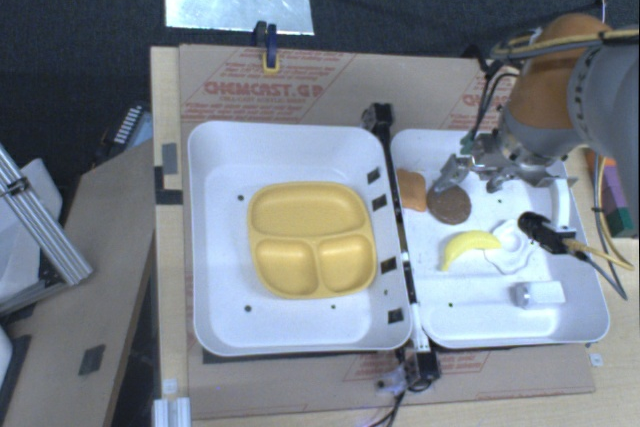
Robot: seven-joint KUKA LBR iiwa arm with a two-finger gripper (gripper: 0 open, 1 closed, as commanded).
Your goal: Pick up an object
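In the right bin (590,315), my gripper (450,175) hangs at the upper left, just above a brown round disc (451,206). An orange-brown piece (410,189) lies to the left of the disc, by the bin's left wall. A yellow banana (468,247) lies below the disc near the bin's middle. Right of the banana rests a white curved piece (512,257). A small pale block (537,293) sits toward the front right. I see nothing held in the gripper.
The left bin (215,215) holds a yellow three-compartment tray (308,238). A black divider with clips (392,215) runs between the bins. The arm (560,95) comes in over the right bin's back right corner.
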